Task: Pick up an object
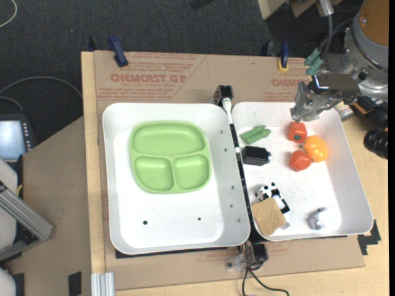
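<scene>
Nearest the lens, the left bin (pixel 117 227) carries a green divided plate (pixel 170 156); rightward, the right bin (pixel 355 190) holds a tan sponge (pixel 269 216), a black block (pixel 255 156) and three small peppers. This looks like the approach step: the gripper (pixel 307 111) hangs just above the red pepper (pixel 297 131), nothing visibly between its fingers. Whether they are spread, I cannot tell. Next it likely descends and closes.

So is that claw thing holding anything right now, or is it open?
Tool: cannot be told. It hangs over the right bin, just above a red pepper, with nothing seen between its tips.
</scene>
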Tool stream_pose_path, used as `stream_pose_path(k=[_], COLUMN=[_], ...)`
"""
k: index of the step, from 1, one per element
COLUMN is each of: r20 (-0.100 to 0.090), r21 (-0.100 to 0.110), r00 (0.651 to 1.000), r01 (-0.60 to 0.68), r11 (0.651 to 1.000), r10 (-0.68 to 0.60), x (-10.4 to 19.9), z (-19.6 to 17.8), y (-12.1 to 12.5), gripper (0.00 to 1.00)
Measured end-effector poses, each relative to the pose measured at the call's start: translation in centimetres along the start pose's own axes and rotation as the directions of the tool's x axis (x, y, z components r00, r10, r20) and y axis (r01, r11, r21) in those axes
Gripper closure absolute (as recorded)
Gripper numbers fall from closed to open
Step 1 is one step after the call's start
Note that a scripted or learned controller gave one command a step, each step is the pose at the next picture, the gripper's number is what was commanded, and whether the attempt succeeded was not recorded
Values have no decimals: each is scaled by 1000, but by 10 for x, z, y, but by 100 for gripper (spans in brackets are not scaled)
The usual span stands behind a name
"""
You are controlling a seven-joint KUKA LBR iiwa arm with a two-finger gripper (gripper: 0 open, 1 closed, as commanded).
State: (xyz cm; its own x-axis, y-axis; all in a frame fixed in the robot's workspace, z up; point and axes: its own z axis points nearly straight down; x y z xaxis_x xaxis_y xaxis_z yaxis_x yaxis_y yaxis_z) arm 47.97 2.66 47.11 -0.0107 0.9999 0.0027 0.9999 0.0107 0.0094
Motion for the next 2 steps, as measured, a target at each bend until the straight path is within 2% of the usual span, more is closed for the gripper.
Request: stream_pose_path(k=[1,2], r20=[-2,4], r21=[2,18], r00=[1000,1000], r01=[3,-1], r11=[1000,1000], r10=[-3,1], x=[113,194], z=[-40,18], y=[1,0], gripper=[100,100])
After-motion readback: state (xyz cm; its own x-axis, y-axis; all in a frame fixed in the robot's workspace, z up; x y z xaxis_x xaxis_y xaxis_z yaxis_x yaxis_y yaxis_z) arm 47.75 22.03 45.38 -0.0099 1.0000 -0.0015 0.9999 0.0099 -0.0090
